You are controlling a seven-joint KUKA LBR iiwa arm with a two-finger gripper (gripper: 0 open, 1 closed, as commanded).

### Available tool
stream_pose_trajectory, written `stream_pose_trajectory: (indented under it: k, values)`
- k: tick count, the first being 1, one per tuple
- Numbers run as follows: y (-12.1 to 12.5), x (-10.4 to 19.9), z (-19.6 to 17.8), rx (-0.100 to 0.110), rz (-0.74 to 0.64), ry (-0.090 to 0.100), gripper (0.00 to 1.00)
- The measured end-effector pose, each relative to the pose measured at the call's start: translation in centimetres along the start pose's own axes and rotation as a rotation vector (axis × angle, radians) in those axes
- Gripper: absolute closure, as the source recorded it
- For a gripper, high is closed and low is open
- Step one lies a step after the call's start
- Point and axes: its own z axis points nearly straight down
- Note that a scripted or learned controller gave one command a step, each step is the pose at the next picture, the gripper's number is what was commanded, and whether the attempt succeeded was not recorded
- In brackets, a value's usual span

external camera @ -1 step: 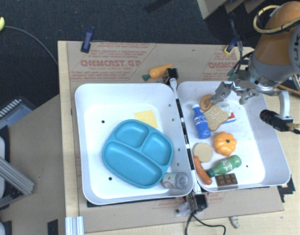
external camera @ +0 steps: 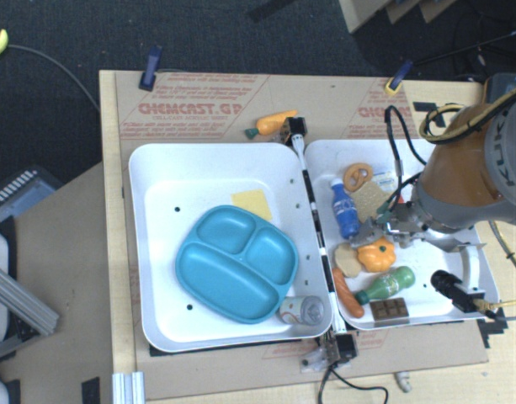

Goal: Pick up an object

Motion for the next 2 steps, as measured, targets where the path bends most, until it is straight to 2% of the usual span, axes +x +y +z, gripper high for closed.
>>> stream_pose_trajectory:
  k: [1, 2]
  values:
    - [-2.4, 1.1, 2.0, -0.013, 0.000, -0.001, 0.00]
    - [-4.0, 1.7, 2.0, -0.014, 0.001, -0.003, 0.00]
